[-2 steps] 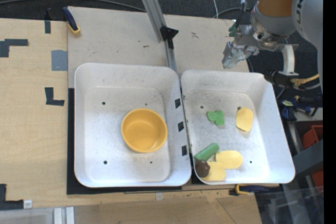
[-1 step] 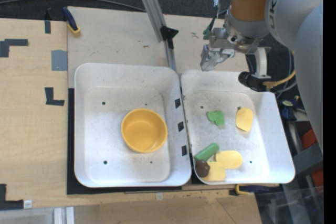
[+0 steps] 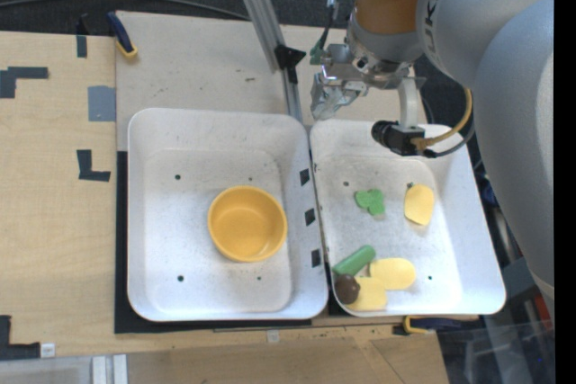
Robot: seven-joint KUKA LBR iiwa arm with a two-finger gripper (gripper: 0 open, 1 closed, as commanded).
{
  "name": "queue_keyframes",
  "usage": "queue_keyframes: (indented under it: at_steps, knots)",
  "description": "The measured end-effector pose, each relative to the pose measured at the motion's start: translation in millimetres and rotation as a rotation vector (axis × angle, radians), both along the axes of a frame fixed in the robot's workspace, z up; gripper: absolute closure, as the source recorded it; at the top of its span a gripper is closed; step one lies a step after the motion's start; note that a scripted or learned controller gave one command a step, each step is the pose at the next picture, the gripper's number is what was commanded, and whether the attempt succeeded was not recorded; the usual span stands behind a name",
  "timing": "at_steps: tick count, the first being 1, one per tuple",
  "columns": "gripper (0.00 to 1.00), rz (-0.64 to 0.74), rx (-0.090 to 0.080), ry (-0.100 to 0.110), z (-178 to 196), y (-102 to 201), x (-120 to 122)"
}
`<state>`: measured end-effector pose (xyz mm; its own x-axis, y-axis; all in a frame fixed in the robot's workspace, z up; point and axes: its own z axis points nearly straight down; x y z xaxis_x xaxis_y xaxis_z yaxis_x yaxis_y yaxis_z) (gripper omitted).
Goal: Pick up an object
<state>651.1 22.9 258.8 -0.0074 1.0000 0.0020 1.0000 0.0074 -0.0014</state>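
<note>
Two white bins sit on the bench; the right bin (image 3: 468,220) holds a green piece (image 3: 369,200) among yellow pieces. The gripper (image 3: 329,100) hangs empty above its far rim, fingers slightly spread, and should centre squarely over the piece before descending.

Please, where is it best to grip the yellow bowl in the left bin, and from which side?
Probably the rim of the yellow bowl, from straight above: it stands upright and open, so one finger can go inside the wall and one outside. It looks too wide to span whole.
</note>
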Motion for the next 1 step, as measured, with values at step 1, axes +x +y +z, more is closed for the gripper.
queue_keyframes:
  at_steps: [1]
  knots:
    - [1.00,-0.001,-0.001,0.003,-19.6,56.4,4.0]
